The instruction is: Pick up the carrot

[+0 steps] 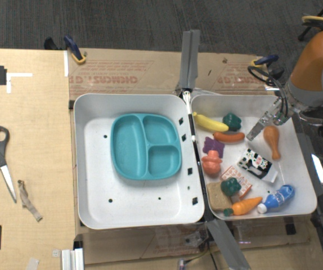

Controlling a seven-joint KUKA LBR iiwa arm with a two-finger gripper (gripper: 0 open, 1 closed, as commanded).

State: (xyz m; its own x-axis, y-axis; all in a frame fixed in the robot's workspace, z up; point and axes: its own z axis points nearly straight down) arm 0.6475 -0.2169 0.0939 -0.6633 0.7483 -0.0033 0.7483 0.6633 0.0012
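Pale wooden surface (26, 151) carries two shallow white bins side by side: the left white bin (88, 207) holds a teal divided plastic plate (146, 146), the right white bin (305, 198) a crowd of toy foods. The small orange carrot with a green tip (245, 206) lies at that bin's near edge, touching a tan slice of toy bread (216, 196) and just beside a blue plastic bottle (276, 198). The grey arm's pincer (261, 125) hovers near the bin's far right side, just beside a brown toy drumstick (272, 141), well apart from the carrot; how wide it stands I cannot tell, and nothing shows between its tips.

Risks, as I judge them: the pincer sits closer to the drumstick and an orange-red sausage-like toy (229, 136) than to the carrot, so a descent from here would seize the wrong item. At the carrot itself, crowding from bread, bottle and the bin wall could block a fingertip or nudge the carrot aside
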